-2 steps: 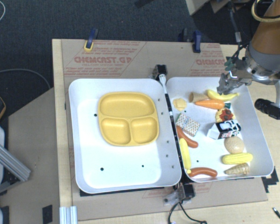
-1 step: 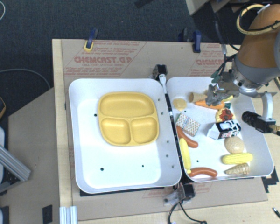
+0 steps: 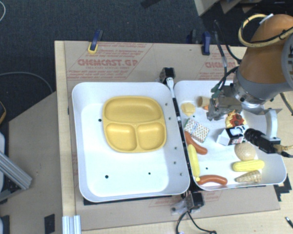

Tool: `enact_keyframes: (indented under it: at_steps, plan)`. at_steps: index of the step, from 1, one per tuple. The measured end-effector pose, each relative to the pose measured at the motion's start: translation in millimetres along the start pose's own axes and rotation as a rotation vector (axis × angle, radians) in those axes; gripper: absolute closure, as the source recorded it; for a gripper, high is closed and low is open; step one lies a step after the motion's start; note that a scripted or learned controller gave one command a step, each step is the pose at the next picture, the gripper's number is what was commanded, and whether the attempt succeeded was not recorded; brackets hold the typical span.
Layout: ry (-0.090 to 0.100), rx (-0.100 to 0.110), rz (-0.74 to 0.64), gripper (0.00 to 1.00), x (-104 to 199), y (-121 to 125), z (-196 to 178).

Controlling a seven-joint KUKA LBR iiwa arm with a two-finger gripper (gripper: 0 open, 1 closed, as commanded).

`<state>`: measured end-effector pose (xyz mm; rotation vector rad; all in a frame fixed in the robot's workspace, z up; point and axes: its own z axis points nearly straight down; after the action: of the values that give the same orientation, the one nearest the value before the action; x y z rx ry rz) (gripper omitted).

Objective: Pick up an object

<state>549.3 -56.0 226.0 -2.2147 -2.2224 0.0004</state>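
The arm reaches in from the right, its gripper (image 3: 219,106) low over the right bin (image 3: 278,177); I cannot tell its state. That bin holds two sausages (image 3: 212,180), one corn cob (image 3: 247,165) and one ice-cream cone (image 3: 248,177). The left bin (image 3: 88,145) holds one yellow divided tray (image 3: 134,123)

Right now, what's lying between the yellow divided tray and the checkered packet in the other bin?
In the camera view, between the yellow tray and the checkered packet lie bare white floor of the left bin and the two bins' adjoining rims; no loose object.
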Motion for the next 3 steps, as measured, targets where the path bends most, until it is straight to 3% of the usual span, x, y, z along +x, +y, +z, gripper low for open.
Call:
enact_keyframes:
  at_steps: [2,3]
  plan:
    - [0.000,0.003,0.000,1.00,89.0,-65.9,-3.2]
    - [-0.001,0.001,0.000,1.00,110.0,-71.4,-5.6]
